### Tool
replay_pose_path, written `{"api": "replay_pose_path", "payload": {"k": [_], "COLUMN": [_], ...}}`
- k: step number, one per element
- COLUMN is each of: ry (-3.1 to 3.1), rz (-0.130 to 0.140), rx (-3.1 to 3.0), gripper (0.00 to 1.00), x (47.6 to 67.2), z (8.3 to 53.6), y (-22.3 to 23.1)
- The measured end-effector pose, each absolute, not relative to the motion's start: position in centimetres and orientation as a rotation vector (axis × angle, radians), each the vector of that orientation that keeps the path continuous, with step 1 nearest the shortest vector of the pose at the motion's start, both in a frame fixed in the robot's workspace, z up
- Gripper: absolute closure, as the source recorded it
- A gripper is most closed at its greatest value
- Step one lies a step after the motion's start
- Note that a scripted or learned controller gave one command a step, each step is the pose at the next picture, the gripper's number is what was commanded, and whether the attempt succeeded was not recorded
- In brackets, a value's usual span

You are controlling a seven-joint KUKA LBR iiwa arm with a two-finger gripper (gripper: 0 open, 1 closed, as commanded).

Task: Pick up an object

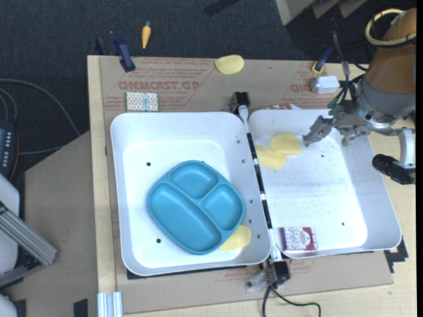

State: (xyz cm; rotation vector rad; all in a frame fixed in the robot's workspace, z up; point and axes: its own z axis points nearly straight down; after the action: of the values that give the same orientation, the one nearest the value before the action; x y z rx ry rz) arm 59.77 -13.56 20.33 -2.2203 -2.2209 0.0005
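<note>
Yellow pieces: two soft yellow pieces (279,150) lie overlapping in the right bin (330,203), near its upper left corner. Gripper (316,132) hangs just beside them on the right; whether it is open or closed cannot be told, and nothing is visibly held. A small red-and-white packet (298,238) rests at the right bin's lower edge. The left bin (132,144) contains a blue divided tray (195,206), with another yellow piece (236,238) touching its lower right rim.
</note>
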Motion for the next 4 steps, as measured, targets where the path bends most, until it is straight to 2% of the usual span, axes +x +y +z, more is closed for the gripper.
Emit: {"api": "replay_pose_path", "payload": {"k": [1,2,3,4], "ry": [-2.221,-2.222,-2.224,-2.231], "rz": [0.001,0.001,-0.001,-0.008], "rx": [-2.219,-2.219,-2.222,-2.225], "gripper": [0.0,0.0,0.0,1.0], "x": [64.3,65.0,66.7,66.9], "z": [11.0,8.5,8.5,9.8], "y": [-10.1,-9.1,-10.1,-10.0]}}
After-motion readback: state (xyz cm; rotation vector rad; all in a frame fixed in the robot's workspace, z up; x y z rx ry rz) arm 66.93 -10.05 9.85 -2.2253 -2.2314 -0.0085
